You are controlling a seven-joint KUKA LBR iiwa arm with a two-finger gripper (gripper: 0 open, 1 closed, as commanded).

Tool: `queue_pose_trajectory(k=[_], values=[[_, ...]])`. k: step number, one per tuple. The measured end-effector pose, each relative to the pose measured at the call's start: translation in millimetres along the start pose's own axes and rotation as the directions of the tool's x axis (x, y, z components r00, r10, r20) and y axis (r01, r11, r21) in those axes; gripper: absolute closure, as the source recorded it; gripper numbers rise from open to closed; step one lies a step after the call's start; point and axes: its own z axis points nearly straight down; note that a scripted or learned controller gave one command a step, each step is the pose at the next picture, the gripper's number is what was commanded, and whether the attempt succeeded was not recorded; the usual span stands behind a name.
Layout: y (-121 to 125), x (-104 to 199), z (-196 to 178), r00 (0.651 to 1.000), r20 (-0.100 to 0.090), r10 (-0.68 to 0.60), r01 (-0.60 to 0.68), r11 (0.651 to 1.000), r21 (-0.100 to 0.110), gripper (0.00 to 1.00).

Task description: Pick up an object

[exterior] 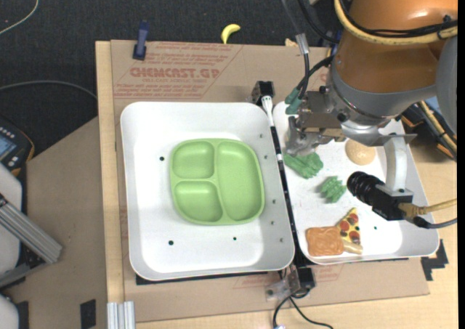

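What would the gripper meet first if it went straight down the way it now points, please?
Probably the green leafy toy just below the gripper, by the left wall of the right bin; depth is unclear, so it might reach bare bin floor beside it instead.

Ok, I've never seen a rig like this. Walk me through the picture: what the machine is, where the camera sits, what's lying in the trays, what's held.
The big grey and orange shape is a robot arm, reaching in from the right. The one camera sits above the bench, looking down at a slant. At the arm's end is its gripper, low over a green leafy toy in the right bin. Whether it grips that toy, the picture does not show. That bin also holds a second green toy, a beige round piece, a toy pizza slice and a toast-like slab. The left bin holds a green divided plate.
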Motion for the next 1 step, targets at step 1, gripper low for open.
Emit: queue_pose_trajectory(k=[1], values=[[0.5,0.3,-10.1,1.0,0.001,-0.001,0.001,1.0,-0.001,1.0]])
